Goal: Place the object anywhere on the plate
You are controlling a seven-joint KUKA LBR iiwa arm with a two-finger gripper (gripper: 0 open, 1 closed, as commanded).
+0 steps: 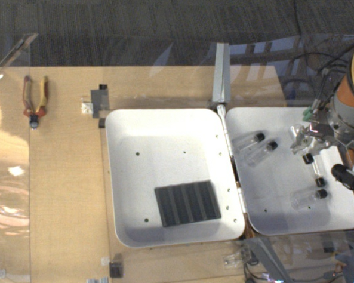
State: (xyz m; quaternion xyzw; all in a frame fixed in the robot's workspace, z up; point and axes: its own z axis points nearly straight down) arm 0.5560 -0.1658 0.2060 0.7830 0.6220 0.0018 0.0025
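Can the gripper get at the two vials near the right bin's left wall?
Probably yes. The gripper is over the same right bin, and only bare bin floor lies between it and the two vials; nothing stands over them.

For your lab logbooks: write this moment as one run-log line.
arm: over right bin | gripper: above vials | plate: left bin, bare | stage: pre-grasp

Pale matt wood table [66, 192], smooth glossy white plastic bins [164, 124], dark ribbed matt plate [187, 203], clear glassy black-capped vials [255, 148], bare metal rail [221, 72]
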